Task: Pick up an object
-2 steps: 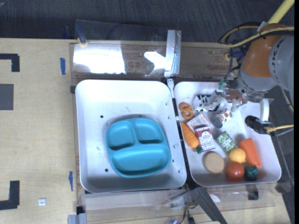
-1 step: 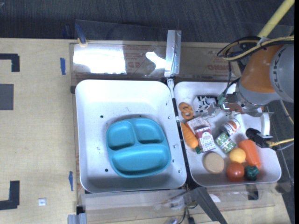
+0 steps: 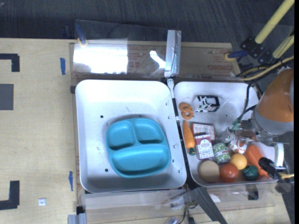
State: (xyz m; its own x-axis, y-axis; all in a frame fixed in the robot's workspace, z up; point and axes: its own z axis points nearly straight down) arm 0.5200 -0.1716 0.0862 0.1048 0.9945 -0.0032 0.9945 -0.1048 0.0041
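Watching my pincer (image 3: 235, 136) low in the right bin (image 3: 219, 88) among toy food (carrot (image 3: 188, 135), tomato (image 3: 228, 171)), its grip I cannot tell, blue tray (image 3: 138, 146) in left bin (image 3: 93, 125)

Pale wooden bench (image 3: 32, 139) with black markings, dark carpeted floor (image 3: 140, 3) beyond, glare on clear panel (image 3: 112, 55).

Grey arm (image 3: 271, 122) with an orange band (image 3: 279, 97), black cables alongside

The wooden bench (image 3: 37, 139) bears two white bins (image 3: 88, 125) (side by side).
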